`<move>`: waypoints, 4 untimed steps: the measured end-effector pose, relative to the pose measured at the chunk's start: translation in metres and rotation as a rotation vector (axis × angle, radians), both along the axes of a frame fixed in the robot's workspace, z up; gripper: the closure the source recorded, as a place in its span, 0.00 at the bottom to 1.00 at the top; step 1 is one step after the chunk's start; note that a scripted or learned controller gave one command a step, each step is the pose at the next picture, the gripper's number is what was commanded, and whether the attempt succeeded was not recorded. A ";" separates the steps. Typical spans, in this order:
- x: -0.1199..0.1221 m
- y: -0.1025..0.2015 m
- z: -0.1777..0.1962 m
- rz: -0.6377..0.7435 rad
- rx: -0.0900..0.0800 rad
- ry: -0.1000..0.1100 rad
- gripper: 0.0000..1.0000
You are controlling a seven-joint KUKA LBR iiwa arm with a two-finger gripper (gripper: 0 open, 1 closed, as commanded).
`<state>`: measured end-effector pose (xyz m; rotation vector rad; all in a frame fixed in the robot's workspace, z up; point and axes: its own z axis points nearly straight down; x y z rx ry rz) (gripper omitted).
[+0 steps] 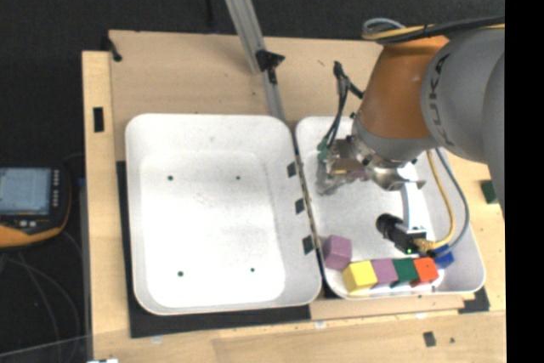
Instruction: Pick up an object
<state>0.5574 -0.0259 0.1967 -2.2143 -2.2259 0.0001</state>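
Camera view, read from the left: a device with a small screen [27, 198] is seen beyond the table's left edge. The table [187, 64] is topped with pale wood, and two white bins are set on it side by side. Four dark dots are seen on the floor of the left bin [212, 208]. A metal rail [242, 4] is slanted from the top of the view down towards the gap between the bins. The right bin [361, 212] is placed just beside the left one. The hand [334, 170] is held over its upper left part, close to the left wall; whether it is wide, narrow or closed on anything cannot be told. The blocks are gathered along the near wall, well apart from the hand: a purple block [337, 251] is found by the left wall, and a yellow block [360, 275], a lilac block [384, 271], a green block [403, 270] and an orange block [424, 269] are lined up to its right, each just beside the next. The arm [399, 98] is reached in from the right
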 end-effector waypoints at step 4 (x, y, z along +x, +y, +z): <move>-0.013 0.119 0.089 -0.001 0.001 -0.011 1.00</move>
